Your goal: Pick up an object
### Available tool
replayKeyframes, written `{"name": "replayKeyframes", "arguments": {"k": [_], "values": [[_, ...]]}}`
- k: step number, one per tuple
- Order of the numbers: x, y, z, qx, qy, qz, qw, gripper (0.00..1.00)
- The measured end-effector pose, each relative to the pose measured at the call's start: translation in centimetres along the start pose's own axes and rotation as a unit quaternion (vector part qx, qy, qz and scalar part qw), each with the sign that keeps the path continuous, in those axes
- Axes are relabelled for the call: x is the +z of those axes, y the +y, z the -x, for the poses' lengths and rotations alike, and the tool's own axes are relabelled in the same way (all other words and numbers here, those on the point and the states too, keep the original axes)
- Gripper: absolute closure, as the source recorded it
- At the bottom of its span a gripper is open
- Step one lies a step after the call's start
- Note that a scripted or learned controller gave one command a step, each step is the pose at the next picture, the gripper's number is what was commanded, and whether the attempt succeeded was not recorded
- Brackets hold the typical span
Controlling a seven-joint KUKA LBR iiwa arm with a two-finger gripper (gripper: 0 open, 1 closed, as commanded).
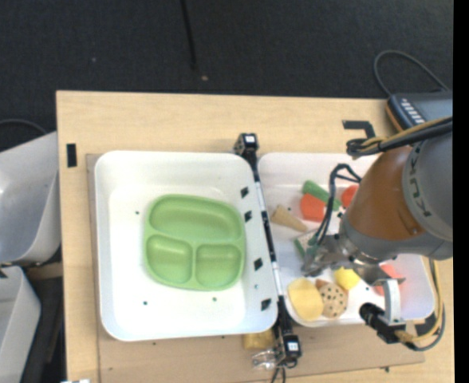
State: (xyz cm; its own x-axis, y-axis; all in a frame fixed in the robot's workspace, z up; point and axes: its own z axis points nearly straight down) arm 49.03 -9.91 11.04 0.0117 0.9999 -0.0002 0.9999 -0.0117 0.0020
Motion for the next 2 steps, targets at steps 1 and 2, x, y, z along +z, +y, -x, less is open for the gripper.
{"name": "replayKeyframes", "arguments": {"k": [1,2], "values": [[-9.5,0.0,-9.1,-0.010,0.001,0.003,0.9999,1.00],[-22.6,0.0,-12.4,-0.009,0.001,0.006,0.9999,1.00]]}}
